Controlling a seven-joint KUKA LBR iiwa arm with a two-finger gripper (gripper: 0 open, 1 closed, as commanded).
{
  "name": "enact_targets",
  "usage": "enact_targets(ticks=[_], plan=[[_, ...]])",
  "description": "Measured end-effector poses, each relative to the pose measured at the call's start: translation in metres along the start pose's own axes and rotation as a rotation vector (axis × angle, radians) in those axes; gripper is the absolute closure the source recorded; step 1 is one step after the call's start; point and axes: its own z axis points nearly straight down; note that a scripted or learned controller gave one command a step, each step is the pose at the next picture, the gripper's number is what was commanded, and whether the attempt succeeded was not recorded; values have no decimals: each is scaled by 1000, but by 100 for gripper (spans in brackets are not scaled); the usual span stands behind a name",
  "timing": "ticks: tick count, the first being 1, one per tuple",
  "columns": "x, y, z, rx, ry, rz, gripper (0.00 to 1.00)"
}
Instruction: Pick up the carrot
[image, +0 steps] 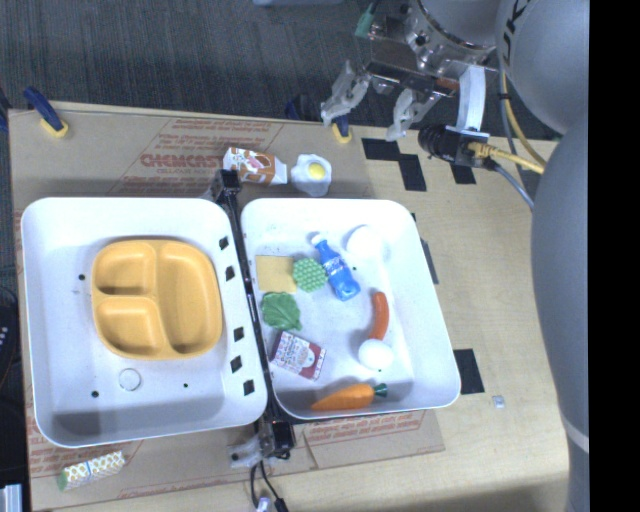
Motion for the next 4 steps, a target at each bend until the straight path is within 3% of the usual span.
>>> enact_targets(ticks=[1,2,3,4], plan=[[46,-55,148,5,-1,215,0],[32,-9,-31,0,0,8,0],[49,-11,103,4,-2,-53,0],[50,-11,92,6,-3,-60,100]])
